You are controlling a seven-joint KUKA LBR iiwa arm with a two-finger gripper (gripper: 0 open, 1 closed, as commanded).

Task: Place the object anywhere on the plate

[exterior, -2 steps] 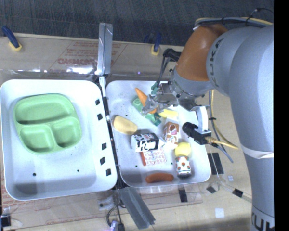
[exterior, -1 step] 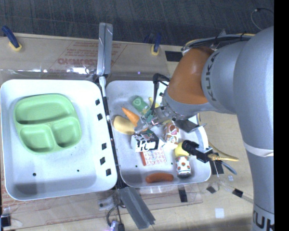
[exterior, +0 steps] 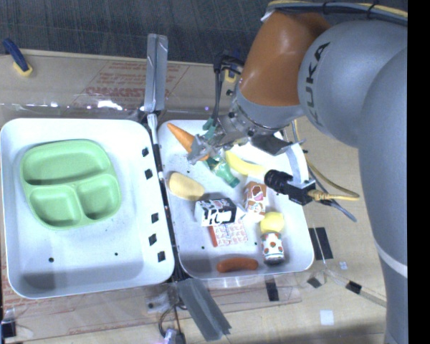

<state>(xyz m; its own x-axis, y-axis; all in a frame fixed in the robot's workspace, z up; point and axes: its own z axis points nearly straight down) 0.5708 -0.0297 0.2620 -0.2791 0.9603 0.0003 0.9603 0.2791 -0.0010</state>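
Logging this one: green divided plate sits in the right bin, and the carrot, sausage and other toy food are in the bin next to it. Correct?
Not quite. The camera view shows the green divided plate in the left bin, not the right. The carrot, sausage and other toy food lie in the right bin beside it.

Orange cone-shaped plastic carrot (exterior: pixel 180 135) — lies flat in right bin, just left of gripper (exterior: pixel 203 149), pointed tip toward it. Pale green three-compartment plastic plate (exterior: pixel 70 183) — flat in left bin, well left of gripper, nothing on it.
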